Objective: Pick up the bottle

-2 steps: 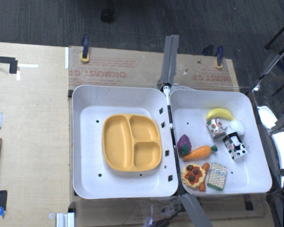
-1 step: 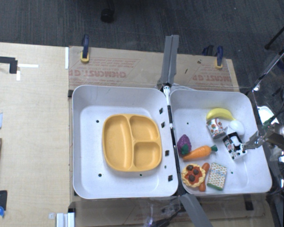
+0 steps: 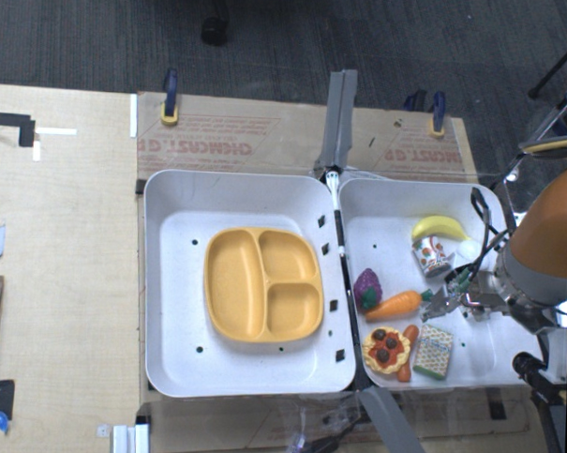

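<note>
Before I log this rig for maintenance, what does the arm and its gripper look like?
The arm enters from the right: a broad orange band above a grey wrist section. Dark cables loop beside it. The gripper is a small metallic grey assembly with thin fingers, over the right white bin.

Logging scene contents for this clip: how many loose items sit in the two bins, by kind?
Toy food: 6: banana, grapes, carrot, pizza, red piece, sandwich block
Bottle: 1
Yellow divided tray: 1
Total: 8
</note>
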`<state>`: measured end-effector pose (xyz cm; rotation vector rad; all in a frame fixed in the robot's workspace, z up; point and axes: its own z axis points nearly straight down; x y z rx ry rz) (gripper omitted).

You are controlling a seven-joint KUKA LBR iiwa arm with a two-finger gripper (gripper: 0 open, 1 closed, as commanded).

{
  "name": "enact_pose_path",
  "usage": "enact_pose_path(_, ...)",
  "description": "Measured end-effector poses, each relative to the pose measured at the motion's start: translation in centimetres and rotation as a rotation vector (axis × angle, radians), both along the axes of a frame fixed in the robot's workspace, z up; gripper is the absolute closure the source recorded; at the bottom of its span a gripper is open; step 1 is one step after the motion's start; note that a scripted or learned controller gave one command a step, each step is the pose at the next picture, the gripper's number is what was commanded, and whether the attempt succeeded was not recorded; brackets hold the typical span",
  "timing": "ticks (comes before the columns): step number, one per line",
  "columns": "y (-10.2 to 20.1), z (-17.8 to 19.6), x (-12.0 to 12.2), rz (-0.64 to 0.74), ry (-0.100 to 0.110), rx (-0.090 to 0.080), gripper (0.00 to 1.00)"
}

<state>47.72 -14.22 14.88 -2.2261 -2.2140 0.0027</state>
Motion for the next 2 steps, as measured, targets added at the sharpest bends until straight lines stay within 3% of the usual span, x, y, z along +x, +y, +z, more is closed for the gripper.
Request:
enact_pose_path(1,4.8,22.0,0.1,-0.259,-0.001,-0.004,0.00)
enact_pose_path(2,-1.0,11.1,0.0,-0.101,0.001,-0.002,0.00)
